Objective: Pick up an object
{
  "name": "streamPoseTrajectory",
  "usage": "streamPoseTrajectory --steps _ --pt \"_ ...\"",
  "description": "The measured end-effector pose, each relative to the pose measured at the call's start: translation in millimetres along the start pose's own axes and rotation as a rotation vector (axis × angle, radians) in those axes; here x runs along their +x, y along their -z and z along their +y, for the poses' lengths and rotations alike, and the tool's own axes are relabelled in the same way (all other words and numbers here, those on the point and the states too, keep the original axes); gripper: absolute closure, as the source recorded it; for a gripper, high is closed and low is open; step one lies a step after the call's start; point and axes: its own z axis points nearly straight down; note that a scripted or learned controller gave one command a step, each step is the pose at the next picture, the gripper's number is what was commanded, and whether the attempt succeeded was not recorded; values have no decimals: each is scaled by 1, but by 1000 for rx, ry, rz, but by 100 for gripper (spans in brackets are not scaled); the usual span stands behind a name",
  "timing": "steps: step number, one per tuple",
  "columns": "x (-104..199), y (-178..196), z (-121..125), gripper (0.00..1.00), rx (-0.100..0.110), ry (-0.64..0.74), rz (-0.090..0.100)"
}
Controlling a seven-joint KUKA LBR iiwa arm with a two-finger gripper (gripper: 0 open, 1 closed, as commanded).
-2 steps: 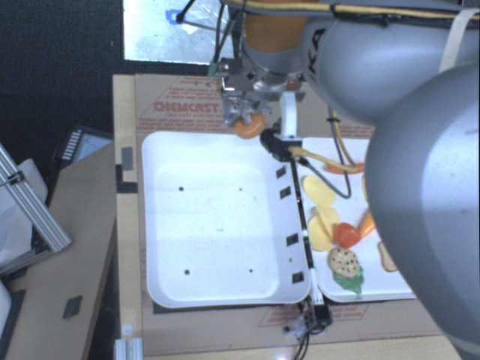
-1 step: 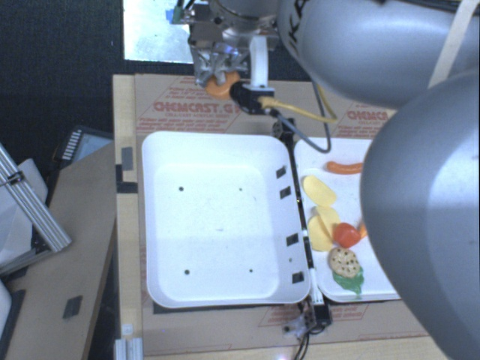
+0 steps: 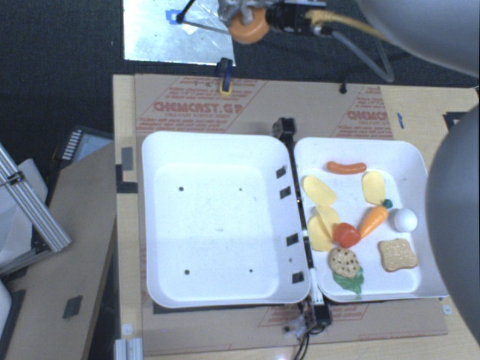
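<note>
Camera view looks down on two white bins side by side on a bench. At the top edge, above the bench, the gripper (image 3: 246,13) hangs with an orange round thing (image 3: 247,25) at its fingertips; the fingers appear closed around it, though the blur makes the contact hard to judge. The left bin (image 3: 161,163) sits below it. The right bin (image 3: 409,156) holds the other items: a sausage (image 3: 346,168) near the far wall, a yellow slice (image 3: 373,187) beside it, another yellow slice (image 3: 320,192) toward the divider, a carrot (image 3: 373,220), a white egg (image 3: 405,220) just right of the carrot, a tomato (image 3: 346,235) touching the carrot's tip, a cookie (image 3: 343,261) on a green leaf (image 3: 349,280), and toast (image 3: 397,254).
</note>
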Motion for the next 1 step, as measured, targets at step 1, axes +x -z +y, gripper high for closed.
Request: streamPoseTrajectory --steps 1 --pt "0 -10 0 0 15 -1 -5"
